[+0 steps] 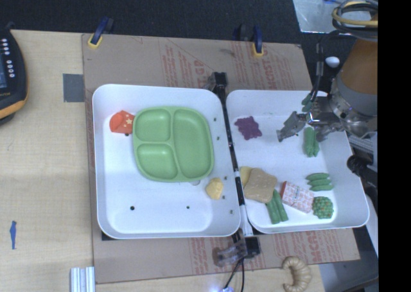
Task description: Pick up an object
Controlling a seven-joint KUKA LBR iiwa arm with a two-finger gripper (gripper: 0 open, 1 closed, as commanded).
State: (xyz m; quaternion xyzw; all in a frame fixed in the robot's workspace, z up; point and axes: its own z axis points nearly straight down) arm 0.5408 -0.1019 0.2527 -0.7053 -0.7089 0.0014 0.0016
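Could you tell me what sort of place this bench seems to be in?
Probably a robotics lab set up for grasping trials. Two white bins sit on clamped cardboard, toy food such as a purple piece lies scattered in them, and a control pendant rests at the bench's edge.

cardboard print — red, unreadable

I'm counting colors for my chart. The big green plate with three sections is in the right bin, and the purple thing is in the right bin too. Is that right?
Not quite. The camera view shows the green plate in the left bin. The purple thing is in the right bin, as you said.
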